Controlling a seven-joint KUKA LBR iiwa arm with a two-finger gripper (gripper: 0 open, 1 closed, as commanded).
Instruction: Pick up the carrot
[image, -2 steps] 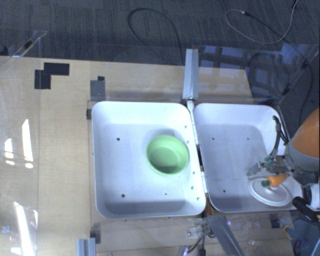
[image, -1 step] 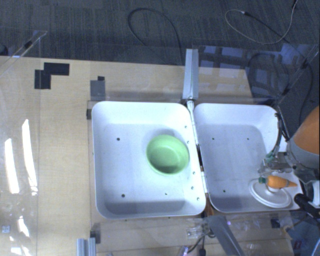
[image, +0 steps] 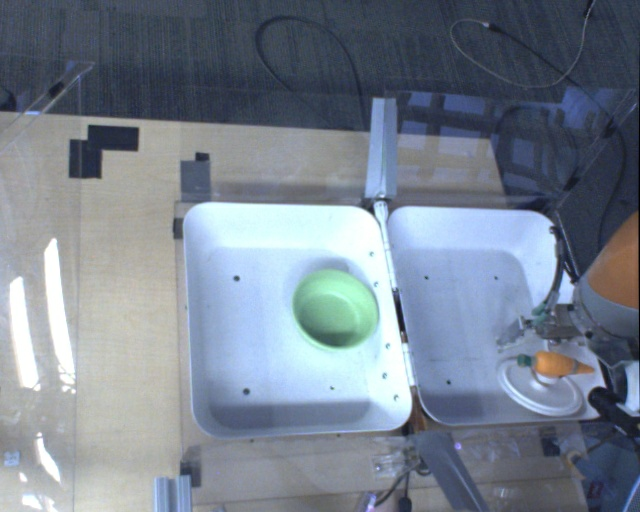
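The carrot (image: 558, 365) is small and orange with a pale tip pointing right. It lies on a white plate (image: 530, 392) in the near right corner of the right bin (image: 460, 300). My gripper (image: 545, 338) hangs directly over the carrot's far side, very close to it or touching it. The grey arm with its orange band (image: 615, 272) comes in from the right edge above it. The gripper's body hides how it meets the carrot.
A green bowl (image: 336, 308) sits in the middle of the left bin (image: 230, 300). A raised divider (image: 392, 300) separates the two bins. The right bin's near and right walls stand close around the plate. Cables hang by the arm at the right.
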